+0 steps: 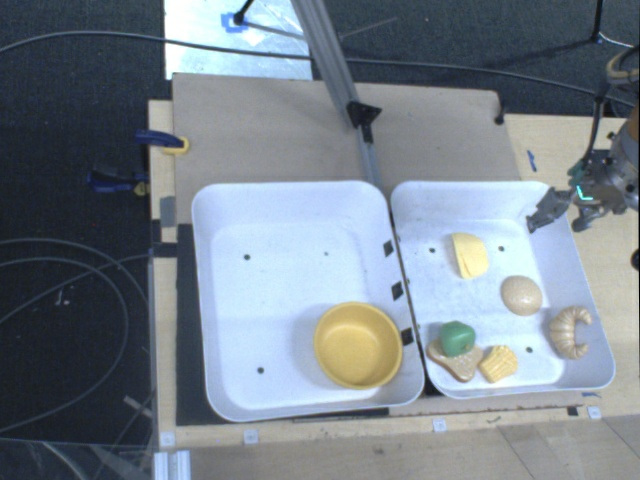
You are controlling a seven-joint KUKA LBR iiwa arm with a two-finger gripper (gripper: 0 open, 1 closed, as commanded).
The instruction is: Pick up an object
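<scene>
The gripper (562, 211) hangs over the far right corner of the right bin (430, 208), its two dark fingers spread apart with nothing between them, so as far as I can judge the pick has not begun in earnest. Everything it might take lies untouched in that bin: a pale yellow wedge (469, 256) near the middle, a beige round roll (521, 295) just toward the right wall, a croissant (570, 330) in the near right corner, and by the near left corner a green piece (458, 338) resting on a tan slice (455, 363) with a small yellow waffle-like piece (498, 363) beside it. The left bin (250, 228) holds a yellow bowl (358, 344) by its near edge. Choosing, descending, closing and lifting all remain
</scene>
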